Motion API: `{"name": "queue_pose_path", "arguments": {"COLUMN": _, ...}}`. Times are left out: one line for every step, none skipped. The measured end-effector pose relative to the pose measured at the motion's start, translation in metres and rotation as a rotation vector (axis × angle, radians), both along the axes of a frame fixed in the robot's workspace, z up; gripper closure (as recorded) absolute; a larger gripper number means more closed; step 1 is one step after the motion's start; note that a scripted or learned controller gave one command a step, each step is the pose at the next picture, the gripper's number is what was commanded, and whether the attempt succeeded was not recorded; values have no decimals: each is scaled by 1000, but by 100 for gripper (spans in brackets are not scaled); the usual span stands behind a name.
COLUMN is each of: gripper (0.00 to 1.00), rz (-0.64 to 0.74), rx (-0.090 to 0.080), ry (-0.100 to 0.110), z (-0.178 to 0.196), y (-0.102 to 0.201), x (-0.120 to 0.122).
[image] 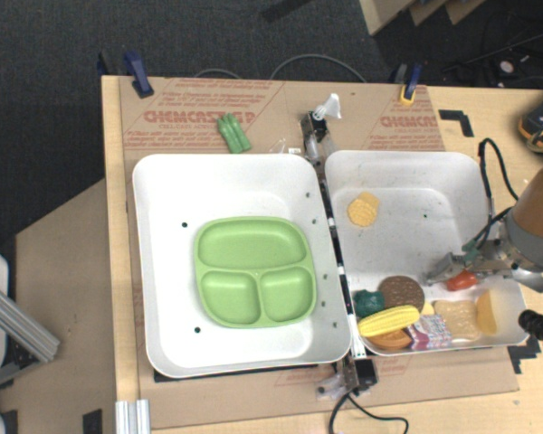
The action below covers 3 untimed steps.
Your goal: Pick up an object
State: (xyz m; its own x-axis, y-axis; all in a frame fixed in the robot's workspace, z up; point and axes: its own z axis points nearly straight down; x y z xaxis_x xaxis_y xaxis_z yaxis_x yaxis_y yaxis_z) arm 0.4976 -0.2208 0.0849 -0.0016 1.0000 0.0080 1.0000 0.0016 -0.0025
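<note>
The hand (pixel 454 265) is low in the right bin (pixel 407 174), and I can't tell if it's open or shut. A small red thing (pixel 462 281) lies right under it. Brown cookie (pixel 402 292) & corn (pixel 388 320) sit to its left.

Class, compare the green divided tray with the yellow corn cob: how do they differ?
The tray is green, the corn cob yellow. The tray is much larger and lies alone in the left bin; the corn cob sits crowded among other toy foods in the right bin. Both rest in white bins.
</note>
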Motion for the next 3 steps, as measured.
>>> {"name": "queue_pose_path", "arguments": {"gripper": 100, "rz": -1, "rx": -8, "ry": -4, "z": 10, "y": -2, "x": 1}}
{"name": "queue_pose_path", "arguments": {"gripper": 100, "rz": 8, "rx": -7, "ry": -8, "z": 25, "y": 79, "x": 52}}
{"name": "queue_pose_path", "arguments": {"gripper": 100, "rz": 10, "rx": -4, "ry": -11, "z": 105, "y": 176, "x": 50}}
